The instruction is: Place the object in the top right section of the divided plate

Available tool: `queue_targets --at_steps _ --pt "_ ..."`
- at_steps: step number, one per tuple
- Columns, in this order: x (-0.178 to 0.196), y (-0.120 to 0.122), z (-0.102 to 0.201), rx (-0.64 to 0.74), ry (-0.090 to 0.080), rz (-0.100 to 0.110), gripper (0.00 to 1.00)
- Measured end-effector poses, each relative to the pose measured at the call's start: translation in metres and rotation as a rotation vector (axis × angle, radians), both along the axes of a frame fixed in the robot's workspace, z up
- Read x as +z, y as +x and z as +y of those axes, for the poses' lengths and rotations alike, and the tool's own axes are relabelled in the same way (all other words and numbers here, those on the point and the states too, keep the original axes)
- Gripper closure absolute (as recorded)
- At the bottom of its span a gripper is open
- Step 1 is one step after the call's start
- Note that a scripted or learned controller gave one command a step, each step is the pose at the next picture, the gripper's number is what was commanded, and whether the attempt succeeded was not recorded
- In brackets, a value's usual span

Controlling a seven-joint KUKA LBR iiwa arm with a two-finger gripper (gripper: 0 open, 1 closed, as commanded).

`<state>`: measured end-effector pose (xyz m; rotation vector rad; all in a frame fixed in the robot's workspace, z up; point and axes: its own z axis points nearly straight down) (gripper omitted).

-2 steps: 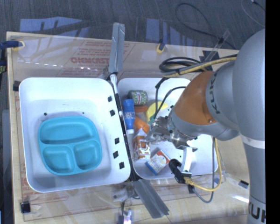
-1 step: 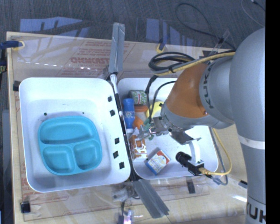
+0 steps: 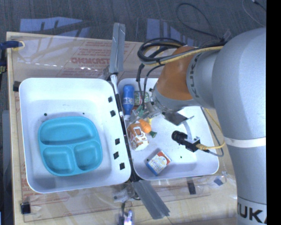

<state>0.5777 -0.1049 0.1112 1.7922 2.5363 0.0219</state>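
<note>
A light blue divided plate (image 3: 69, 145) lies in the left white bin (image 3: 33, 95), with one long section at the top and two smaller ones below. In the right bin (image 3: 203, 165) several objects lie close together: a blue bottle (image 3: 127, 97), an orange toy (image 3: 144, 125), an orange-and-white carton (image 3: 138, 137) and a small blue and orange box (image 3: 158, 162). My gripper (image 3: 145, 110) reaches down into the left part of the right bin, just above the orange toy and beside the bottle. The wrist and cables hide its fingertips.
The arm's grey body and orange band (image 3: 178, 78) cover the upper right of the right bin. A black cylindrical fitting with a cable (image 3: 186, 141) hangs over that bin's middle. Black clips (image 3: 116, 142) line the ridge between the two bins.
</note>
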Motion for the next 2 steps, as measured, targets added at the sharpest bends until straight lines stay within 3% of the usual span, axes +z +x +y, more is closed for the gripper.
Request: queue_targets --at_steps 1,2 --pt "0.08 -0.07 0.099 -0.146 0.012 0.039 1.0" --pt "0.079 -0.098 0.164 -0.199 0.011 0.043 1.0"
